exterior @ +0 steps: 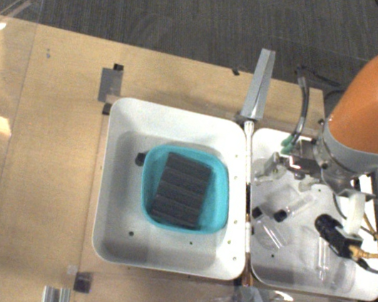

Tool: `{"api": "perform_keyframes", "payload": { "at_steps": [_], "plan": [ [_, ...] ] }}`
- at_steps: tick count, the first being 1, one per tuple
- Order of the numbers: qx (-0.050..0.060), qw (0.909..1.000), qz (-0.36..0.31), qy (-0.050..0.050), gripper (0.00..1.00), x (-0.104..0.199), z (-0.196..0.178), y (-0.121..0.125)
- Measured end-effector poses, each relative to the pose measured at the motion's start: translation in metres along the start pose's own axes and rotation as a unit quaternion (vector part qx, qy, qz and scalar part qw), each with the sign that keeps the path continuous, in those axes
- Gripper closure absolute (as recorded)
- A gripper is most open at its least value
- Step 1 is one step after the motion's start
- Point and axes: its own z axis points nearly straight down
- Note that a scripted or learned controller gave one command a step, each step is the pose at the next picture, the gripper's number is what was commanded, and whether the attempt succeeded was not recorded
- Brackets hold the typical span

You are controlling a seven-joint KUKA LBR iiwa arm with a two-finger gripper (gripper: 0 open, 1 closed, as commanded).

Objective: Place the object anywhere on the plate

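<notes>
A dark grey ribbed block (pixel 182 189) lies flat on the teal plate (pixel 221 201), which sits in the middle of the left white bin (pixel 122 171). My gripper (pixel 268 213) hangs over the left part of the right bin (pixel 368 287), just past the divider from the plate. Its two clear fingers end in dark tips that stand apart, and nothing is between them. The orange band (pixel 376 96) of the arm looms above the right bin's far corner.
A small black piece (pixel 140 159) pokes out at the plate's far left edge. A black connector with yellow cable (pixel 336 238) and clear tube-like parts (pixel 322 258) hang over the right bin. A grey metal post (pixel 258 86) stands behind the bins' divider.
</notes>
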Motion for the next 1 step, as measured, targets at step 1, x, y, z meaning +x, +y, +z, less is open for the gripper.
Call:
{"api": "perform_keyframes", "payload": {
  "at_steps": [1],
  "plan": [
    [0.002, 0.9993, 0.036, 0.000, 0.00, -0.0272, 0.0428, -0.0402]
  ]
}}
